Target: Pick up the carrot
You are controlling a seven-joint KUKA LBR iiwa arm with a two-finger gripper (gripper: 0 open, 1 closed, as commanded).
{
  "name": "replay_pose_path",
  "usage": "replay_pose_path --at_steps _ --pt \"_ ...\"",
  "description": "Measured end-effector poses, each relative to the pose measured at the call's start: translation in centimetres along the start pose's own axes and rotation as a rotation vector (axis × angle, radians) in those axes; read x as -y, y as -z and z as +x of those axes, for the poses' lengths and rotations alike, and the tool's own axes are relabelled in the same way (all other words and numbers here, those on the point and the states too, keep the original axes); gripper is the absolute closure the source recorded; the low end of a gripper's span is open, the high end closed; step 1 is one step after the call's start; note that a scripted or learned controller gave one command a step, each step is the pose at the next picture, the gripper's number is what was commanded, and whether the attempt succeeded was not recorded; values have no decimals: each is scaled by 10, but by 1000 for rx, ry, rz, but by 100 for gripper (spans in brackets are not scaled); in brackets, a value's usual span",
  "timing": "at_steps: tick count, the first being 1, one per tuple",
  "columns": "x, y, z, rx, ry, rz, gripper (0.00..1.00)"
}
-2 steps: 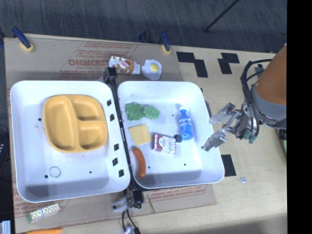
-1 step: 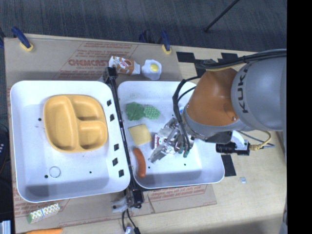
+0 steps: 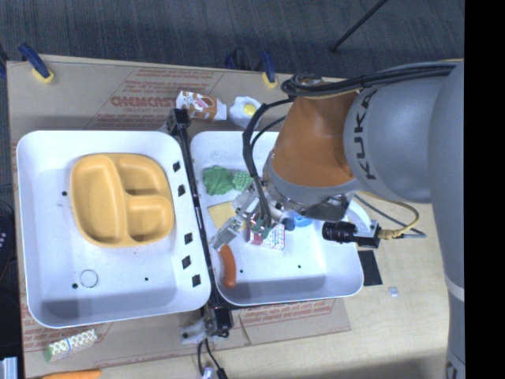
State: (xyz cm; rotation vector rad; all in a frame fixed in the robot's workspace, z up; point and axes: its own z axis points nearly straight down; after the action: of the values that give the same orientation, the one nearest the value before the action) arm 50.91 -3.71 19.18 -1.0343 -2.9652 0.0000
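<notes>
The carrot (image 3: 228,265) lies near the front wall of the right bin (image 3: 331,284), close to its left edge. Just above it hangs the claw (image 3: 235,229), which seems to be spread open and empty. A clean pick calls for straddling the carrot's width, lowering squarely. Farther back sits a green item (image 3: 219,180).

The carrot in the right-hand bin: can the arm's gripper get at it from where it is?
Probably yes. The carrot lies uncovered near the right bin's left wall, just below the gripper.
</notes>
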Motion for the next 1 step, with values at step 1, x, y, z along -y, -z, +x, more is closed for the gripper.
replay_pose_path --at_steps 1 --pt "-49 0 63 -2 135 2 0"
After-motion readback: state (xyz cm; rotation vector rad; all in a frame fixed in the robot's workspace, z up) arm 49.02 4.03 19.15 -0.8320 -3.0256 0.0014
